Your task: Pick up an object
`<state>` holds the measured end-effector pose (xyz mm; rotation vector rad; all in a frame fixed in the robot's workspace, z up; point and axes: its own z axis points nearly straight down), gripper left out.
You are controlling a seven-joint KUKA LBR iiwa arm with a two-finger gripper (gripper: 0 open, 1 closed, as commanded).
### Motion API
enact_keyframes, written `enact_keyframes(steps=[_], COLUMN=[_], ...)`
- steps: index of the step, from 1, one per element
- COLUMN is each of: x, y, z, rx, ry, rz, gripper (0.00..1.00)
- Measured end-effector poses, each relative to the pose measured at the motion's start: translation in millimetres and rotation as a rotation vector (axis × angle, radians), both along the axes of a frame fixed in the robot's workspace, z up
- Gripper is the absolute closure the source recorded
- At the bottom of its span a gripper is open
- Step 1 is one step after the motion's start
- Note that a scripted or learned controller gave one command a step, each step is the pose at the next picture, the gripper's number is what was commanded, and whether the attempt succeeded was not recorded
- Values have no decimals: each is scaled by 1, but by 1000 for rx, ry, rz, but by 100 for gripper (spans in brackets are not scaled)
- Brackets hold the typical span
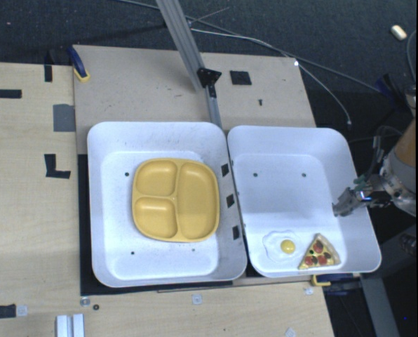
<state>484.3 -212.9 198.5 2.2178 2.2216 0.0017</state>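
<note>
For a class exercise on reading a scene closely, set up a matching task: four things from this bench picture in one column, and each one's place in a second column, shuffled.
Things
1. yellow divided plate
2. toy fried egg
3. toy pizza slice
4. gripper

Places
A. near corner of the right bin, right of its neighbour
B. at the right bin's right rim
C. middle of the left bin
D. near edge of the right bin, left of its neighbour

Pairs: 1-C, 2-D, 3-A, 4-B
</note>
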Motion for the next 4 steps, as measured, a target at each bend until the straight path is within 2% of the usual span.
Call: enact_keyframes(steps=[1, 2, 4], x=[1, 24, 84], y=[0, 44, 136], z=[22, 31, 18], rx=[1, 2, 2], ry=[1, 3, 4], rz=[0, 5, 4], gripper=[100, 100, 100])
